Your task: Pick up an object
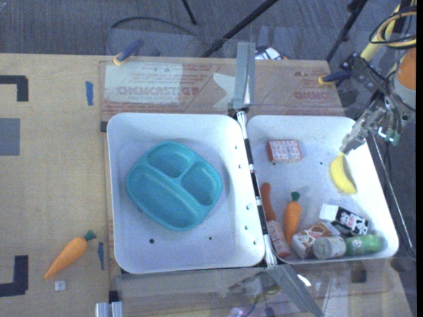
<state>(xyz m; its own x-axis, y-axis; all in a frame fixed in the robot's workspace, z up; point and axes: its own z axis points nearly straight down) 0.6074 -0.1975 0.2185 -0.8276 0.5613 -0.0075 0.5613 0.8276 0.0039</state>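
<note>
My gripper hangs over the right bin, near its far right side, just above the upper end of a yellow banana. Nothing shows in its grasp. Also in the right bin are a small red and white box, an orange toy carrot, a reddish sausage-shaped piece, a white and black carton, a green bottle, a grey can and a small tub. These crowd the bin's near right corner.
The left bin holds a teal divided plate. A second toy carrot lies on the bench outside the bins at the near left. A metal divider runs between the bins. Cables and tripod legs stand behind the bench.
</note>
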